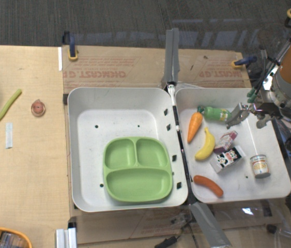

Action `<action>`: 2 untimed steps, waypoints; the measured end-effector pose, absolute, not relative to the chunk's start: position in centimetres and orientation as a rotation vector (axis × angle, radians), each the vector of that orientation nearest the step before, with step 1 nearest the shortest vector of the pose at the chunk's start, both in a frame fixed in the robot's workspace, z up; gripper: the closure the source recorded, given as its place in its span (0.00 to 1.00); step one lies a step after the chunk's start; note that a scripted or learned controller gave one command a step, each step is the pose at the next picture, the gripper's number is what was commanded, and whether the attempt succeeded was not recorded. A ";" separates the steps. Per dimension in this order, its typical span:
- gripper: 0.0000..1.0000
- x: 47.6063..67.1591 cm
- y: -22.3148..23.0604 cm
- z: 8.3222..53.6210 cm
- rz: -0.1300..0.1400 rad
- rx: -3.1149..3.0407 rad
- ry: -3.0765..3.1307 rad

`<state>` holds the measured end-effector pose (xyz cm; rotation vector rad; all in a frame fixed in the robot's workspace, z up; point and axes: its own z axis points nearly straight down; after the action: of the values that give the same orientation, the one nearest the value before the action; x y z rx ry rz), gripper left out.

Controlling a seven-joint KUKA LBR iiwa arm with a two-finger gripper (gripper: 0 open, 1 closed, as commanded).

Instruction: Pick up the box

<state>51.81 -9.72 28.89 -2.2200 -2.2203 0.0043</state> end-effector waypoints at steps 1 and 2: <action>0.00 57.2 -11.3 18.8 0.004 -2.121 -2.315; 0.00 57.2 -14.9 9.1 0.002 -2.297 -2.140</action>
<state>57.20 -14.95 9.09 -2.2974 -2.1403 0.0024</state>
